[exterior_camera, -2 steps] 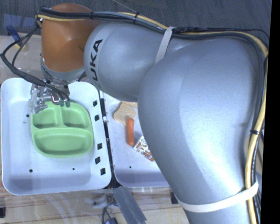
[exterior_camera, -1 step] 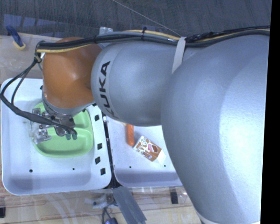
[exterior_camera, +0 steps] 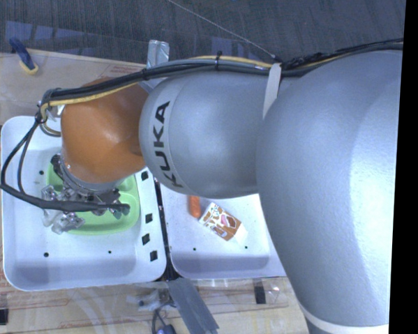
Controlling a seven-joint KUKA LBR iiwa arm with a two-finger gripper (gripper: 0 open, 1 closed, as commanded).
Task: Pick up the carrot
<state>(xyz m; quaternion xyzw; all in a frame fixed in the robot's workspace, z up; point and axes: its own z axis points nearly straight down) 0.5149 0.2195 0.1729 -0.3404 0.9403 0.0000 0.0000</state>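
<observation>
The carrot (exterior_camera: pixel 194 207) lies in the right bin (exterior_camera: pixel 221 265), close to that bin's left wall, a small orange stub partly hidden under the edge of the arm's big grey body. Just beside it, to the right and slightly toward the camera, rests a small white packet (exterior_camera: pixel 222 223) with brown and red printing, tilted at an angle; the two look nearly touching, though the shadow makes it hard to be sure.

The gripper (exterior_camera: pixel 67 215) is well apart from the carrot, over the left bin (exterior_camera: pixel 22 258), on the other side of the divide where the two bins meet. It hangs below the orange band (exterior_camera: pixel 99 136) of the wrist, with dark metal parts and black cables (exterior_camera: pixel 17 167) looping around it. It sits over a light green object (exterior_camera: pixel 122 217), perhaps a plate or shallow dish, which lies in the far half of the left bin and is largely covered by the wrist. Whether the gripper is spread or closed cannot be told, since the wrist hardware hides it, and nothing can be seen held in it.

The arm (exterior_camera: pixel 300 167) itself crosses the whole scene from the right, its grey housing with the KUKA lettering covering the far part of the right bin. The bins sit on a wooden bench (exterior_camera: pixel 88 76), with a strip of grey tape (exterior_camera: pixel 194 309) at the near edge.
</observation>
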